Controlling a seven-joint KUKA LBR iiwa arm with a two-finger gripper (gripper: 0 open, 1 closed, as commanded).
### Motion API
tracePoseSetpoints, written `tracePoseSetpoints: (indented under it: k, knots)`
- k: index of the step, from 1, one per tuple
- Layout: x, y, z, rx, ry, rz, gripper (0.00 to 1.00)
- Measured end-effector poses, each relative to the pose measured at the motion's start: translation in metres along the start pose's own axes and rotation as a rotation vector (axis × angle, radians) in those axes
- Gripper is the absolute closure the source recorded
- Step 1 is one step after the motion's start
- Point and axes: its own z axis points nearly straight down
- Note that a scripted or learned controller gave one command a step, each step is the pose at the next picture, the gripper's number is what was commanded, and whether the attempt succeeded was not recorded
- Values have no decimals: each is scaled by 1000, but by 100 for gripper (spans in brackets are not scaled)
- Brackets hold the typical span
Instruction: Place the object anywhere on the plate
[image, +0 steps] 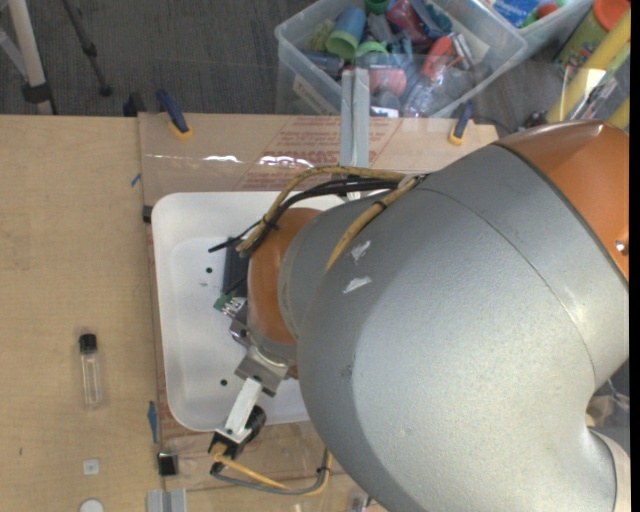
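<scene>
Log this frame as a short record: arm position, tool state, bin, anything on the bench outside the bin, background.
arm: grey arm with orange band reaches in from the right, covering most of the bin
tool: hidden under the arm; state cannot be told
bin: white bin, left part showing; no plate or task object seen
bench: small clear vial lying left of the bin
background: clear tub of assorted items beyond the bench
</scene>
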Motion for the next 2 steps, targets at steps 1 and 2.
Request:
tracePoseSetpoints:
  k: [1,2]
  knots:
    - [24,35,-41,6,-11,-341,100]
    - [48,66,-56,6,-11,-530,100]
